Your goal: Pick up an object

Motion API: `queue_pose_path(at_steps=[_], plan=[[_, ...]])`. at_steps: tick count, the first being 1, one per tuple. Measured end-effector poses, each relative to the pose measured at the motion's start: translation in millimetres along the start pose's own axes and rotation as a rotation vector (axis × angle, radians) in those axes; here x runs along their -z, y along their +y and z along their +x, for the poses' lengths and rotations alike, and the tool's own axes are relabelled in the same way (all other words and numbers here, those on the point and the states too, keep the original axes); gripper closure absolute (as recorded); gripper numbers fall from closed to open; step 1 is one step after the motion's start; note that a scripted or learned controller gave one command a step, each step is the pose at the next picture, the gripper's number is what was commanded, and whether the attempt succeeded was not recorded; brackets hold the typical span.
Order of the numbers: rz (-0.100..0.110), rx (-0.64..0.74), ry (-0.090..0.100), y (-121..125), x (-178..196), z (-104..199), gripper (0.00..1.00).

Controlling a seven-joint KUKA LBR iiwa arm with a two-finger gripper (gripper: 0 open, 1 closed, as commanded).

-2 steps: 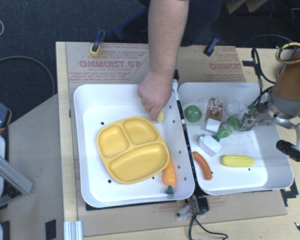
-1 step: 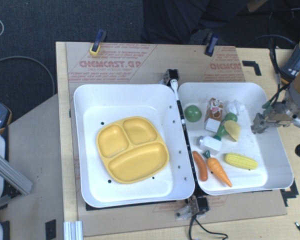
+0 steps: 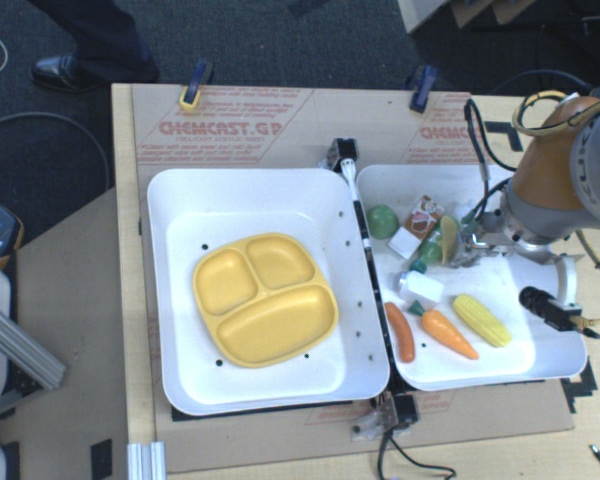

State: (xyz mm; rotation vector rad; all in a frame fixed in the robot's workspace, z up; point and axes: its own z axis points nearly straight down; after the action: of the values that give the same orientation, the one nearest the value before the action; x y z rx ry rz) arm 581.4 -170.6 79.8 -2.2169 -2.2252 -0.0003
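Carrot (image 3: 448, 333), corn (image 3: 481, 320) and other toys lie unlifted in your right bin (image 3: 500, 368) as the jaws (image 3: 458, 248) dip among them, their spread impossible to tell; the pick remains undone.

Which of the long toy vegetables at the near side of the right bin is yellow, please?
The corn cob, rightmost of the three; the carrot and the sausage-like piece beside it are orange.

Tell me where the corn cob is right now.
The corn cob lies in the right bin, near its front, just right of the carrot and below the claw.
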Motion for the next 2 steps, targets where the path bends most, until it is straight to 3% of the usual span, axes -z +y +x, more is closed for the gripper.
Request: queue_pose_path(at_steps=[1, 2], plan=[[-0.014, 0.002, 0.000, -74.6, 190.9, 64.7, 1.00], [0.005, -0.006, 0.000, -43.7, 79.1, 26.0, 1.00]])
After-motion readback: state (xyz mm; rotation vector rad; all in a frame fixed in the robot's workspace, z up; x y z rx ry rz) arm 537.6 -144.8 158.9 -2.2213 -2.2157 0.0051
